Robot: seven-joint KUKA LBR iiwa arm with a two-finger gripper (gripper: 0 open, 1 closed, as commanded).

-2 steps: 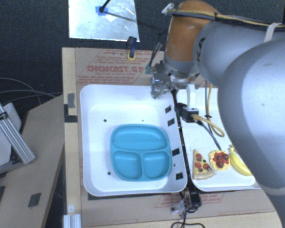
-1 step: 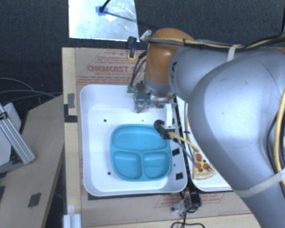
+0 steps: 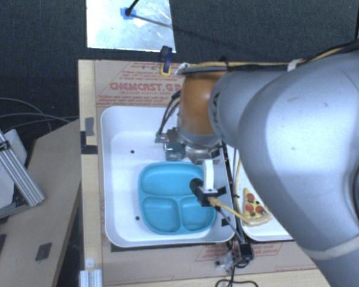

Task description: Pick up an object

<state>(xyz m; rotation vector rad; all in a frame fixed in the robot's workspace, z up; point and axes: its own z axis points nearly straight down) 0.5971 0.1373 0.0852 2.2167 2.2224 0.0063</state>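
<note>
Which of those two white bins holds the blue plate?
The bin on the picture's left: the blue divided plate lies in it. The bin on the right holds a toy pizza slice instead.

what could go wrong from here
The gripper is at the far rim of the blue plate. The plate is wide and shallow, so a grip there may slip. The plate also lies close to the near wall of the bin and could catch on it if dragged.
</note>
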